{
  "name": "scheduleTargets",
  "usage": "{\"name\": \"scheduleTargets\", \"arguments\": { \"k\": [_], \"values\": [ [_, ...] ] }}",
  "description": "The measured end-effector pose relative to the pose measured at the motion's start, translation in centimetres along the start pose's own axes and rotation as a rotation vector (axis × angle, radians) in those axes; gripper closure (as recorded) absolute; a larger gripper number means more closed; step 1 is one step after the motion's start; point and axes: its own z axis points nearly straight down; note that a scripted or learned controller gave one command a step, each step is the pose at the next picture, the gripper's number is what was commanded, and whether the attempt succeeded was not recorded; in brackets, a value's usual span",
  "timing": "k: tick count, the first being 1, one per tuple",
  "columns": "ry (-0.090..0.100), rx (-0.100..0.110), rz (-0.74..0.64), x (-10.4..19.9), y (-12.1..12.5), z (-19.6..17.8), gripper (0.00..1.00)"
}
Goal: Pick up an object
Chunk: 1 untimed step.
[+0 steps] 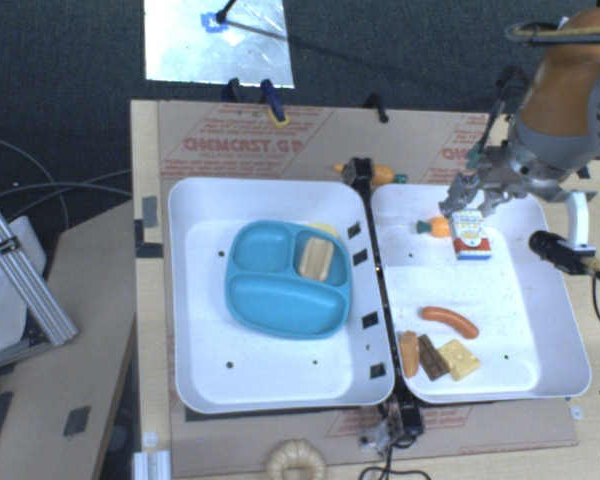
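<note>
Above the small white carton with red and blue print (470,236), in the right-hand shallow white plastic bin (540,298), hangs the grey two-finger gripper (472,200) of the arm. I cannot tell from here whether it is released or clenched, and nothing is visibly held by it. The carton lies in the far part of this bin, and a small orange carrot-like toy (436,227) lies just beside the carton, on the side toward the other bin.

To do this step well, I think the gripper should come straight down over the middle of the carton, so that the carrot toy is not pushed or caught together with it. The carton looks light and boxy, so a grasp across its narrow sides seems safest.

Nearer to me than the carton are an orange sausage toy (450,319) and, beyond it, a brown block (432,357) and a yellow cheese wedge (459,359) close together. These are well apart from the carton and should not disturb the pick.
</note>
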Motion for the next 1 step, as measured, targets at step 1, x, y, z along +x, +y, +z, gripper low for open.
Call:
{"name": "scheduleTargets", "arguments": {
  "k": [1],
  "values": [
    [0.001, -0.001, 0.000, 5.28, 1.73, -0.58, 1.00]
  ]
}}
